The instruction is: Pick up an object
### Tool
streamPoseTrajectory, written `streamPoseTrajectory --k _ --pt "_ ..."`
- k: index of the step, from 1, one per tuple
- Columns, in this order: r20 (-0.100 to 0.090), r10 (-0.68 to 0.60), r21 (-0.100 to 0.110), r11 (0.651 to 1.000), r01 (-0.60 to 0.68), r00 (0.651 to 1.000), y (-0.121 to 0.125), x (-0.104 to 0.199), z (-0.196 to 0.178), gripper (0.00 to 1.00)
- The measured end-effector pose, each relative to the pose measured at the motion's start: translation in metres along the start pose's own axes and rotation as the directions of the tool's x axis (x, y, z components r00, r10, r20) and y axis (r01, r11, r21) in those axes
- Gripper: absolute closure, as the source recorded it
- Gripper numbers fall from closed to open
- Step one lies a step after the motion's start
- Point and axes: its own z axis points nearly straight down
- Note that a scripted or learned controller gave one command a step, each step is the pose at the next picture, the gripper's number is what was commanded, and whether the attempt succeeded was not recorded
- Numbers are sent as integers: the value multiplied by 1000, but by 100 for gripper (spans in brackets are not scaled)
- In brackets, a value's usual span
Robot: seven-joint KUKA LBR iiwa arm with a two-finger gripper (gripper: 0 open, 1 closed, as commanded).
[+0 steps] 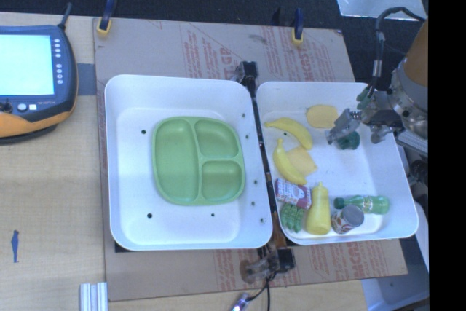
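Note:
My gripper (361, 132) hangs over the upper right part of the right bin (386, 178), reaching in from the right, and its fingers stand apart, open. A small dark green object (350, 141) lies on the bin floor just under the left finger (341, 129); it is not held between the fingers. Just left of the gripper sits a flat yellow round piece (321, 115). Two yellow bananas (291, 130) (292, 163) lie further left. Along the bin's front edge are a green bottle (368, 203), a grey-topped can (349, 218) and a yellow squeeze bottle (319, 210).
A red-labelled packet (292, 192) and a small green item (290, 217) lie at the right bin's front left. The left bin (124, 156) holds a green divided plate (198, 159). A tablet-like pendant (33, 80) rests on the bench at far left.

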Motion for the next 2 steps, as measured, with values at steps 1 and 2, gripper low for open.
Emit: streamPoseTrajectory --k 1,2 --pt "1 0 2 1000 0 1000 51 20 88 0" --pt "1 1 3 1000 -1 1000 77 -1 187 0"
